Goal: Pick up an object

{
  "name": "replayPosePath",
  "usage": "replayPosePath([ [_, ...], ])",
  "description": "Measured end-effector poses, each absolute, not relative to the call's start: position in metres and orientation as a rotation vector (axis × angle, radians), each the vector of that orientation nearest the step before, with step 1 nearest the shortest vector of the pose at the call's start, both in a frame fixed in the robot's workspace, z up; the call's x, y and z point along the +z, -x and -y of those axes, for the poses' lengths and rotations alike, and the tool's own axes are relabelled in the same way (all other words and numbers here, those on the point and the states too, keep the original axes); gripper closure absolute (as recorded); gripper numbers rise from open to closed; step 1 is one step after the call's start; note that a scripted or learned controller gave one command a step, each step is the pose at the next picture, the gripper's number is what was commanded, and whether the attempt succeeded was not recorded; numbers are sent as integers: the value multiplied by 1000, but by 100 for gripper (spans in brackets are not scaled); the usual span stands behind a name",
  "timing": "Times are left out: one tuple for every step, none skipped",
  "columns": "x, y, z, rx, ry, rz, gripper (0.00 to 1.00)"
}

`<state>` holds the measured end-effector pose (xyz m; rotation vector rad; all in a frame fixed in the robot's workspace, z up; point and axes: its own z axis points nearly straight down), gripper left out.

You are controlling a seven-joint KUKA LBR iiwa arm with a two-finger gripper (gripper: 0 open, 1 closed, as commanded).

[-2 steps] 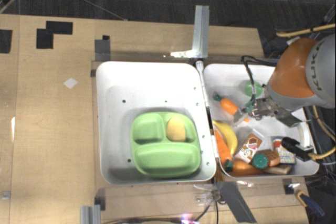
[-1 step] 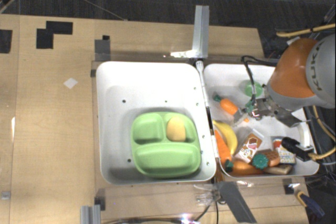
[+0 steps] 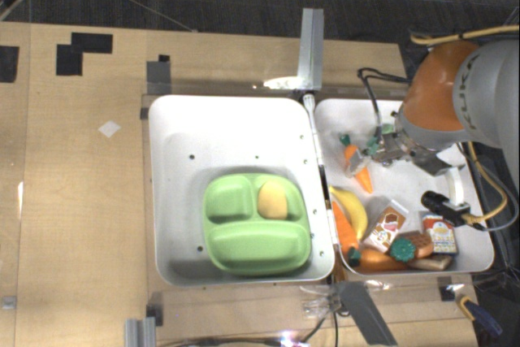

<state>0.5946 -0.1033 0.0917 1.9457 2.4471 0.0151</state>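
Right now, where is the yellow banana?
The curved yellow banana lies in the right white bin, against its left wall, with an orange carrot just below-left of it and a small printed carton to its right.

Smooth matt white plastic bins (image 3: 236, 122), glossy green plastic tray (image 3: 253, 244), pale wood bench (image 3: 73, 199)

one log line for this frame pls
arm: over right bin | gripper: low near small carrot, grasp unconfirmed | left bin: green tray with yellow fruit | status: pick not done
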Motion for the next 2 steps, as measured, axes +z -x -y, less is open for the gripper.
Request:
replayPosePath([
  [105,-597,101,26,-1941,-2447,100],
  [186,-570,27,6,-1950,-2458,100],
])
